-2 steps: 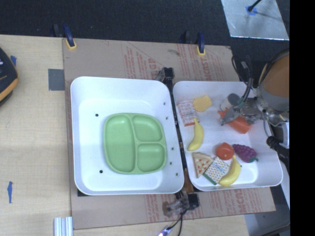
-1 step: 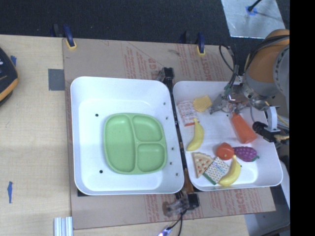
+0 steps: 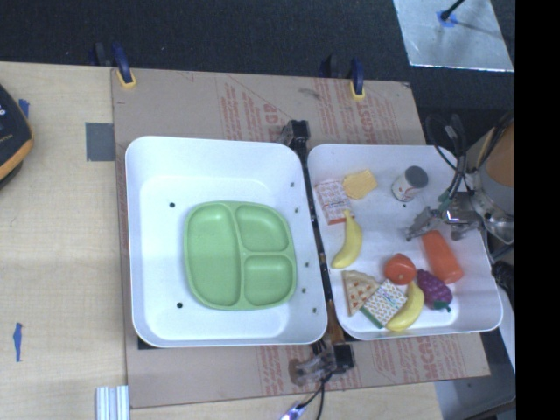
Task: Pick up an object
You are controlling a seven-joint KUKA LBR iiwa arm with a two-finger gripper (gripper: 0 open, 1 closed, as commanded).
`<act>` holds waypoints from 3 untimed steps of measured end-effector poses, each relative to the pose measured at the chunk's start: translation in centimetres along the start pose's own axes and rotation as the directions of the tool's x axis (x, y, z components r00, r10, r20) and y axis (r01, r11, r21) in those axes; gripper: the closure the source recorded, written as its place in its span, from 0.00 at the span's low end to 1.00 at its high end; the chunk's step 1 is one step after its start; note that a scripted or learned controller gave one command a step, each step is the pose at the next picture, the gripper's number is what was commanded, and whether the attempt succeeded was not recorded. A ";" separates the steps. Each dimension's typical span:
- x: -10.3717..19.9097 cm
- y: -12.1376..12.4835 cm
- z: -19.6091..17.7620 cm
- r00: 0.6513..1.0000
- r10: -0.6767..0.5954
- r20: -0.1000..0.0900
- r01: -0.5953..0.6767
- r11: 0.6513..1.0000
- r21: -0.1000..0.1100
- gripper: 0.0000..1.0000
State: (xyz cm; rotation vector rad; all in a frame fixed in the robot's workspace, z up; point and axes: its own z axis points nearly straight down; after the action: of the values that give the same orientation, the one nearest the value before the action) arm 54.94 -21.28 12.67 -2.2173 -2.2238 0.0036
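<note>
The right bin (image 3: 477,322) holds several toy foods. A yellow banana (image 3: 348,243) lies near its left wall, with a red tomato (image 3: 400,269) and an orange carrot (image 3: 440,256) further right. Purple grapes (image 3: 435,287), a second banana (image 3: 408,309), a patterned packet (image 3: 383,303) and a pizza slice (image 3: 357,290) crowd the front. Towards the back are a yellow cheese piece (image 3: 360,183), a red-and-white packet (image 3: 332,201) and a grey can (image 3: 409,182). My gripper (image 3: 435,223) hangs low at the bin's right side, just above the carrot's upper end and right of the can.
The left bin (image 3: 149,173) holds a green divided plate (image 3: 239,254). Both bins rest on a cardboard sheet (image 3: 219,103) clamped to the wooden bench. Cables trail beside the arm (image 3: 494,169) at the right edge.
</note>
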 end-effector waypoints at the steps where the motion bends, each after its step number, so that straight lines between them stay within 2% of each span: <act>1: 0.1 10.7 3.5 1.000 -0.001 -0.001 0.001 1.000 0.000 0.00; 2: 1.1 1.5 0.7 1.000 -0.002 0.000 0.002 1.000 0.000 0.00; 3: 0.1 9.8 3.5 1.000 0.000 -0.001 0.000 1.000 0.000 0.00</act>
State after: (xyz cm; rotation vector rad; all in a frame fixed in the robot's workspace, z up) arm 64.75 -21.19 9.19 -2.2164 -2.2238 0.0026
